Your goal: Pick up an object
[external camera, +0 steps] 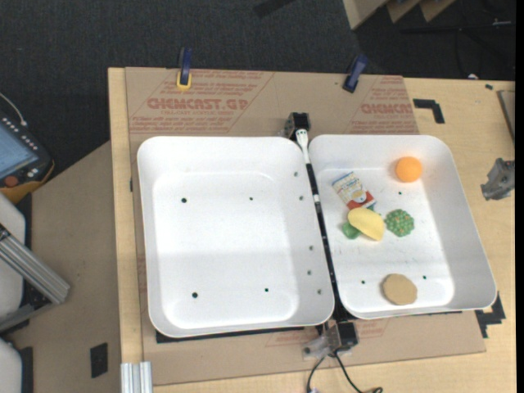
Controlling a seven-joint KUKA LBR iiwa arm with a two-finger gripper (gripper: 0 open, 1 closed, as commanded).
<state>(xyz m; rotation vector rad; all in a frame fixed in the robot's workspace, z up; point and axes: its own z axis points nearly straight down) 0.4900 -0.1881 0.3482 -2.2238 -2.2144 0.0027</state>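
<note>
I judge nothing picked yet. Every candidate lies in the right bin [471, 244]: an orange ball [408, 169] far right, a small carton [351, 189], a yellow piece [366, 223], a green ball [399, 222] and a tan disc [399, 289] nearest. The whole pick remains.

A robotics lab or test workshop, seen from above. Two shallow white bins [221, 236] sit side by side on a brown cardboard sheet [246, 97] printed with red lettering, held to the surface [90, 252] by blue clamps [185, 68] at twelve o'clock. Dark carpet [123, 15] lies beyond. Aluminium framing [33, 264] crosses at eight o'clock, an electronic device with a screen [16, 150] sits at nine o'clock, and cables [327, 367] trail at six o'clock.
</note>
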